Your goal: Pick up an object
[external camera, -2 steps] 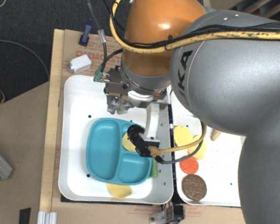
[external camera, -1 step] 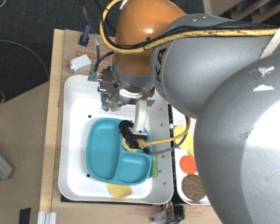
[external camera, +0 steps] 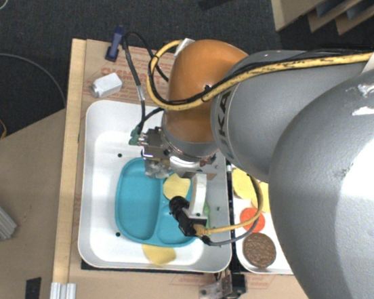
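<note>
The grey arm (external camera: 313, 128) reaches in from 3 o'clock and covers much of the bench (external camera: 69, 164), its orange band (external camera: 199, 85) sitting over the far rim of the left bin (external camera: 96, 167). The gripper (external camera: 169, 177) hangs low inside that bin, just above the blue tray; whether it is spread or closed I cannot tell, since the wrist housing hides it, and nothing shows as held.

Count of things in the left bin: one blue tray (external camera: 138, 207), lying flat near the bin's centre; two yellow pieces, one (external camera: 175, 188) at the tray's 2 o'clock edge beside the gripper, the other (external camera: 158, 253) poking out from under the tray at 6 o'clock.

In the right bin (external camera: 274, 266), largely hidden by the arm, three things show: one yellow object (external camera: 242, 183) at 12 o'clock, one orange-red object (external camera: 251, 219) just below it, and one brown round disc (external camera: 259, 249) at 6 o'clock.

On the bench beyond the bins, toward 11 o'clock, lie one small white block (external camera: 106, 85) and one blue item (external camera: 115, 43).
</note>
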`<state>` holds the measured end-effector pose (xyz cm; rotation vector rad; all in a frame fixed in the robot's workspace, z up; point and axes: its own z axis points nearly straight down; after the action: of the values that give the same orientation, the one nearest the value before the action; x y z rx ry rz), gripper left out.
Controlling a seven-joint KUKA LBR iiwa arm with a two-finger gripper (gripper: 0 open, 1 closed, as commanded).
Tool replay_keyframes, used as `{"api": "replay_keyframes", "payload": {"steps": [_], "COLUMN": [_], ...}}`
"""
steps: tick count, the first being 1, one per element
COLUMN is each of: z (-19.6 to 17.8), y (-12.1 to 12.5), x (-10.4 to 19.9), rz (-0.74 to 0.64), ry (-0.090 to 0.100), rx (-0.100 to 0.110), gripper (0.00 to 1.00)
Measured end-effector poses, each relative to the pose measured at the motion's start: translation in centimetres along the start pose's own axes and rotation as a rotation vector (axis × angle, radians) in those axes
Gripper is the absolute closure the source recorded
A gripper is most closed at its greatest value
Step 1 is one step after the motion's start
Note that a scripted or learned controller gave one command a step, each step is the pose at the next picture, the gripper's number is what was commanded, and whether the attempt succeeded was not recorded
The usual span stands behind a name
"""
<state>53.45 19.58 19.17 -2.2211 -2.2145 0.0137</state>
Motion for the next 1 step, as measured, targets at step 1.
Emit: {"api": "replay_keyframes", "payload": {"steps": [1], "z": [7.57], "y": [6.67], "x": [-3.49], "rz": [0.002], "ry": [0.001], "rx": [-0.009], "gripper": [1.00]}}
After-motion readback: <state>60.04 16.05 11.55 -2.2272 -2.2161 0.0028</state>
